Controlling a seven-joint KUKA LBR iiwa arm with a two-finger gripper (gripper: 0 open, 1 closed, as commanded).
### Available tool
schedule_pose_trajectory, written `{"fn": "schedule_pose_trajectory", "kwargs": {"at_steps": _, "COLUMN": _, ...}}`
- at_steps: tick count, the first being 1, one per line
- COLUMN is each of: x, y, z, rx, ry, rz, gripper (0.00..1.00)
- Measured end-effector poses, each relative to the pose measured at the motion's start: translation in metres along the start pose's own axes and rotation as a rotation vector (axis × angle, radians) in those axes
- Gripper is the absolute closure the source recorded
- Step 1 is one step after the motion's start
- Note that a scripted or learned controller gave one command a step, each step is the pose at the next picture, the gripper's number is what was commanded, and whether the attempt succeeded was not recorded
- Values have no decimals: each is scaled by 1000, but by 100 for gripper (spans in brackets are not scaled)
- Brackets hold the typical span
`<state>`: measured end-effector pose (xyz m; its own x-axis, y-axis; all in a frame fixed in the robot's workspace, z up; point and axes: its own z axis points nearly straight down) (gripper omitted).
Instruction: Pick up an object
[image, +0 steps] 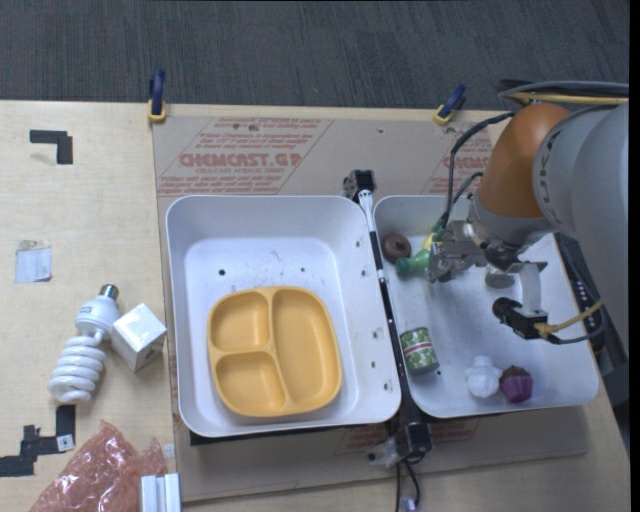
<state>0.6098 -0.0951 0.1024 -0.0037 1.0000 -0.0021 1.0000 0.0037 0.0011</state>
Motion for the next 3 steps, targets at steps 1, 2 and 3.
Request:
{"fn": "schedule_pose_trajectory", "kwargs": {"at_steps": 1, "x": 0, "y": 0, "z": 0, "rx": 0, "ry": 0, "rz": 0, "gripper": 0}}
{"fn": "schedule_pose_trajectory", "kwargs": {"at_steps": 2, "x": -10, "y": -50, "z": 10, "rx": 1, "ry": 2, "rz": 6, "gripper": 0}}
{"fn": "schedule_pose_trajectory", "kwargs": {"at_steps": 3, "x": -11, "y": -50, "z": 0, "rx": -1, "ry": 1, "rz": 7, "gripper": 100}}
